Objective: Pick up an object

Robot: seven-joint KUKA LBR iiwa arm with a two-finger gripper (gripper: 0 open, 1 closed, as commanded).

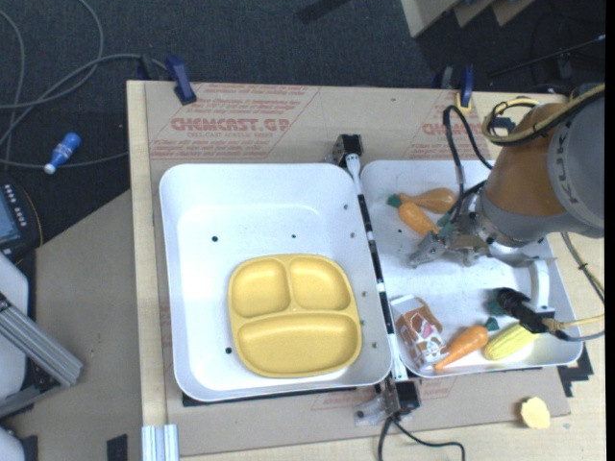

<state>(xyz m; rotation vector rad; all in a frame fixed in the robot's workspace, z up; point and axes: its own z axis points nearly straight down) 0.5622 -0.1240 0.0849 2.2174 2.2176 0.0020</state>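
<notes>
My gripper (434, 246) hangs low over the upper half of the right bin (562, 353), coming in from the right beneath the orange band of the arm. Just to its upper left lies a small orange toy carrot (415, 217) with a green tip. A paler orange piece (437, 198) lies behind that carrot. Nothing shows held in the gripper. At the bin's near end lie a brown-and-white snack packet (420, 327), a second carrot (461, 346) and a yellow corn cob (509, 341).
The left bin (192, 219) holds a yellow divided plate (293, 315). A dark divider rail (370, 257) runs between the bins. Cables trail over the right bin's far corner (456, 133). A small yellow piece (534, 412) lies on the bench outside the bins.
</notes>
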